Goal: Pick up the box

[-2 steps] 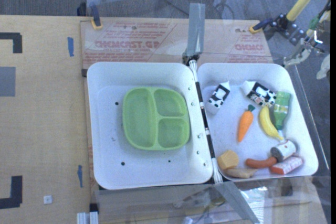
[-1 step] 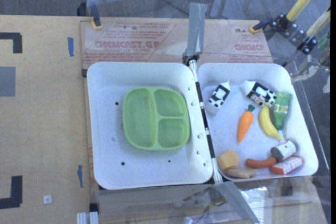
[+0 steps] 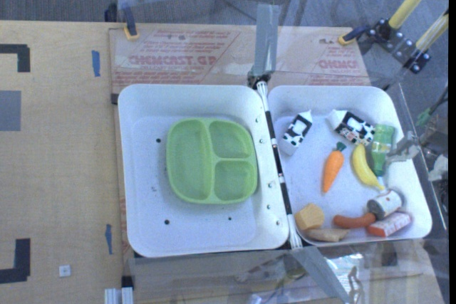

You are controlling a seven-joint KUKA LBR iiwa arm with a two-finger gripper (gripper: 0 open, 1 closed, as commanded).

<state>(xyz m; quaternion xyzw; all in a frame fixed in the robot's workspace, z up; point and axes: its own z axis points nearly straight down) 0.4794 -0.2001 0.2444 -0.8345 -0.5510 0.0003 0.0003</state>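
Nearest the viewer, along the front wall of the right bin (image 3: 420, 213), lie a tan piece of bread (image 3: 326, 234), an orange wedge (image 3: 309, 216), a red sausage (image 3: 353, 221), a small can (image 3: 385, 203) and the red and white box (image 3: 391, 225). The box lies on its side in the front right corner, just beside the can. Farther back are a carrot (image 3: 332, 168), a banana (image 3: 365, 166), a green packet (image 3: 381, 139) and two cow-patterned cartons (image 3: 296, 132). The gripper (image 3: 411, 147) hangs at the bin's right edge, near the green packet and apart from the box; whether it is apart or together cannot be told. The left bin (image 3: 139, 181) holds a green divided plate (image 3: 211, 160).
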